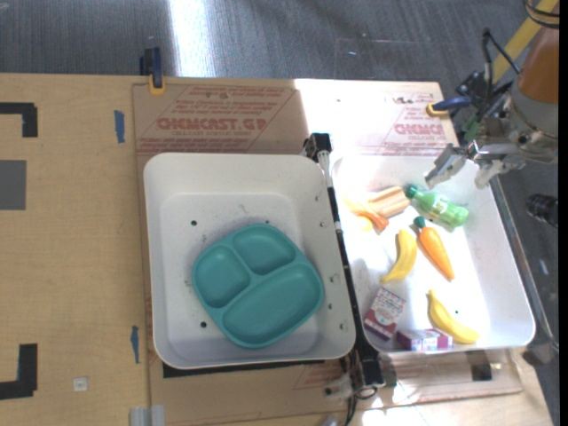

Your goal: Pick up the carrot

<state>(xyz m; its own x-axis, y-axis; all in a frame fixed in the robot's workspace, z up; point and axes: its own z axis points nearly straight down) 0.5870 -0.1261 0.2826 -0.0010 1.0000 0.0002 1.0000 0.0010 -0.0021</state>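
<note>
Carrot (436,249) right bin | green bottle (438,208) touching top | banana (404,256) beside

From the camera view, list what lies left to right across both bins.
Teal plate → red-and-white carton → upright banana → carrot → lower banana

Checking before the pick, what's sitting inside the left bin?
The left bin holds only a teal divided plate. Whatever lies beneath that plate is covered.
</note>
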